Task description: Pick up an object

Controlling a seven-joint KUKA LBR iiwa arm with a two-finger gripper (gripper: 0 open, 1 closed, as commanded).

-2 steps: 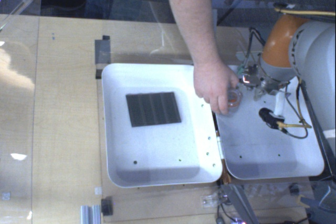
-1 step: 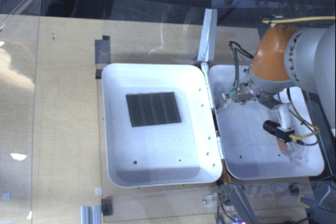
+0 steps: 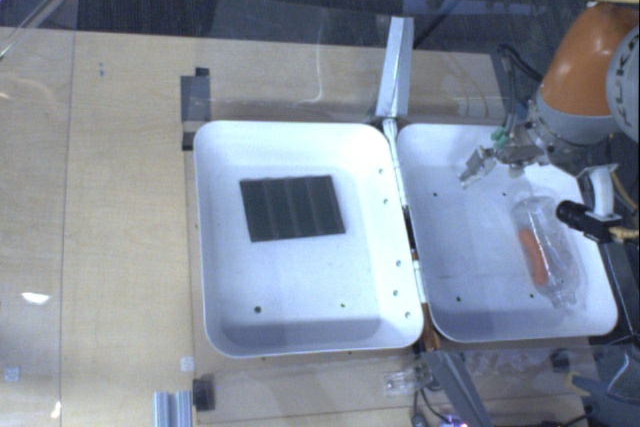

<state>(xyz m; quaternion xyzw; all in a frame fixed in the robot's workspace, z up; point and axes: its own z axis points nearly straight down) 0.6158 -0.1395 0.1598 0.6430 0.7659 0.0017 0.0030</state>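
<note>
A clear plastic bottle (image 3: 547, 253) with an orange piece inside lies along the right side of the right bin (image 3: 470, 315). A dark grey ridged pad (image 3: 292, 207) lies flat in the upper part of the left bin (image 3: 300, 330). My gripper (image 3: 484, 157) hangs over the upper middle of the right bin, up and to the left of the bottle and apart from it. It is open, with nothing between its fingers. The grey arm with its orange band (image 3: 588, 65) comes in from the upper right.
A metal bar (image 3: 394, 75) runs back from the seam between the two bins. A black clamp (image 3: 196, 95) sits at the left bin's far left corner. Cables and a black fitting (image 3: 585, 218) hang by the right bin's right rim.
</note>
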